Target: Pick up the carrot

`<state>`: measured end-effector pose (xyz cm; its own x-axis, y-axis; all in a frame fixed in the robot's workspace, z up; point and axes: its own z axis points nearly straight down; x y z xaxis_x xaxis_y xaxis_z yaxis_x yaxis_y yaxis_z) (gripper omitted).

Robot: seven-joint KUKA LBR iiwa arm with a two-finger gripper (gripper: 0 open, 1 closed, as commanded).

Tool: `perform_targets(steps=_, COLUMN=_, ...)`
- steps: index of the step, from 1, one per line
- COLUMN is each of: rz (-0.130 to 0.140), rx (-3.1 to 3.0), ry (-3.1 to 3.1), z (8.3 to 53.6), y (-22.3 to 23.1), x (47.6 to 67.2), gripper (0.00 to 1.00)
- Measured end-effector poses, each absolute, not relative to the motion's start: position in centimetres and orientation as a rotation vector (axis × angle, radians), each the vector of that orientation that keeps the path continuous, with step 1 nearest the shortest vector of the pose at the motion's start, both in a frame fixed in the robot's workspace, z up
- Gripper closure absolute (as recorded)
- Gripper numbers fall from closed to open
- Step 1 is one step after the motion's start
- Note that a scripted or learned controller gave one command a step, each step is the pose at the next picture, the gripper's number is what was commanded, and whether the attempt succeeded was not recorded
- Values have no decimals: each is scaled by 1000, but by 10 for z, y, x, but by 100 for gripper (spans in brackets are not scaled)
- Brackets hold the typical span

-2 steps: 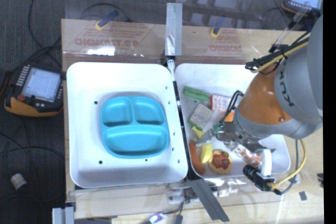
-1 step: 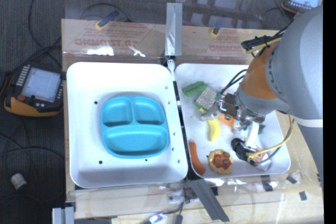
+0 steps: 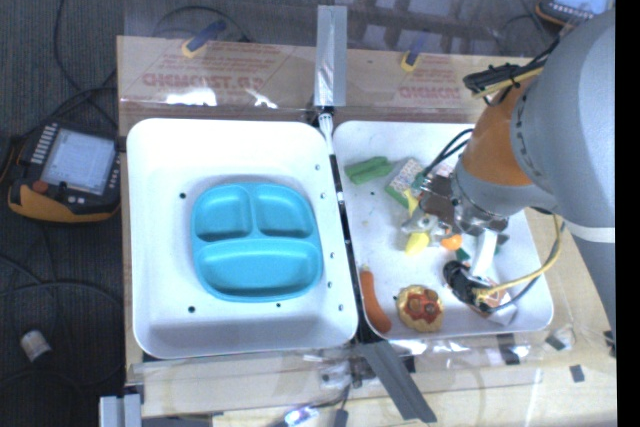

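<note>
Even, bright overhead light washes out both white bins (image 3: 240, 140), nearly erasing their rims. Glare streaks the clear sheet (image 3: 240, 75) along the surface's far edge. Shadows are faint; the grey arm (image 3: 585, 125) looks softly blurred.

Grey arm (image 3: 575, 115) comes in from the right edge, orange band mid-right, gripper (image 3: 440, 215) pointing down at centre-right of frame.
</note>
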<state>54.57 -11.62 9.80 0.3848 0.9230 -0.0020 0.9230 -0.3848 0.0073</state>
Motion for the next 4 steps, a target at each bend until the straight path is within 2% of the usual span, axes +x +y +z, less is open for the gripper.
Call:
perform_targets(steps=1, rz=4, rx=2608, ry=1738, z=98, y=-116, x=546, gripper=0)
perform_targets(steps=2, rz=9, rx=2720, ry=1570, z=88, y=-173, x=563, gripper=0)
perform_targets(steps=3, rz=-8, rx=2636, ry=1703, z=206, y=-173, x=624, gripper=0)
perform_targets(steps=4, rz=-13, rx=2849, ry=1320, z=142, y=-165, x=575, gripper=0)
